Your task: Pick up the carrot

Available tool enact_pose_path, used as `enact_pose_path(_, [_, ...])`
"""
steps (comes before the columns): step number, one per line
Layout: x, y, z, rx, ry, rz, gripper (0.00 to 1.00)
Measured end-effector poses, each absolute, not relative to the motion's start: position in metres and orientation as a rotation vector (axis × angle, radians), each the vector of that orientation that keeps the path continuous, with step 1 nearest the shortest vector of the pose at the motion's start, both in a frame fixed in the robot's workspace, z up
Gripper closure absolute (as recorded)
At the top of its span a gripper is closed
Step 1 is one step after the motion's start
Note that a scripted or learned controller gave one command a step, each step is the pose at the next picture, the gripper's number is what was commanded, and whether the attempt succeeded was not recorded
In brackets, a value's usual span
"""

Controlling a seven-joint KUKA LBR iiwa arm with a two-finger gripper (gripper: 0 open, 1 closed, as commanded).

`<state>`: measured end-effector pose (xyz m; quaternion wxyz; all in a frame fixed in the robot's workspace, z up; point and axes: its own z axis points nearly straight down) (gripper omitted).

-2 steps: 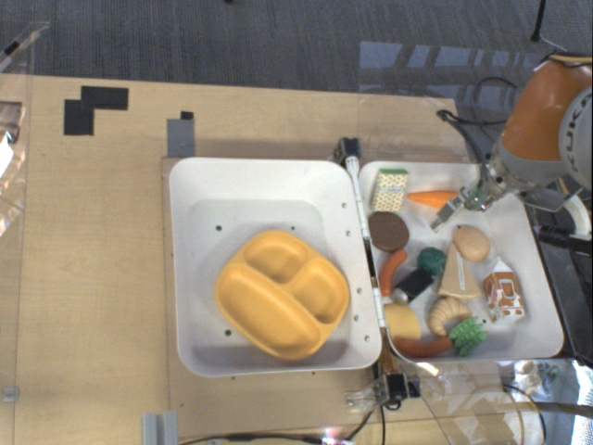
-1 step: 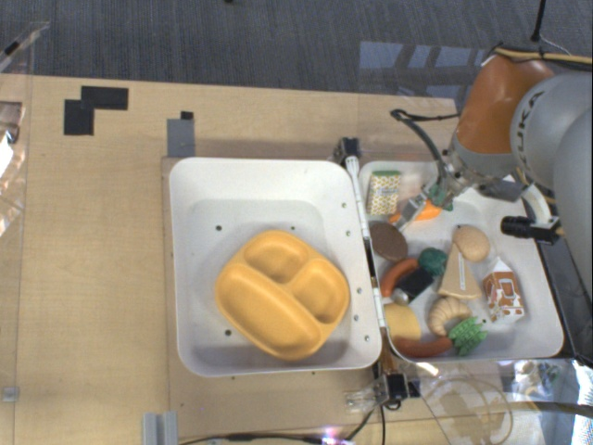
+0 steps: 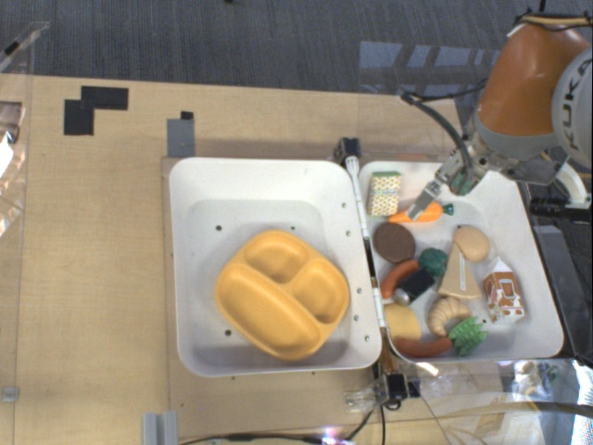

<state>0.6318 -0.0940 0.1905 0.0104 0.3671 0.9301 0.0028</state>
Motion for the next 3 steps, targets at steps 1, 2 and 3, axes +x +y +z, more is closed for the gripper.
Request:
enact_pose_path(1, [0.657, -0.113, 0.100, 1.378, 2.807, 0.009, 0.00])
enact_pose_path(2, [0.638, -0.138, 0.095, 1.683, 2.628, 0.022, 0.00])
enact_pose_path(3, [0.641, -0.137, 0.109, 1.670, 2.631, 0.025, 1.00])
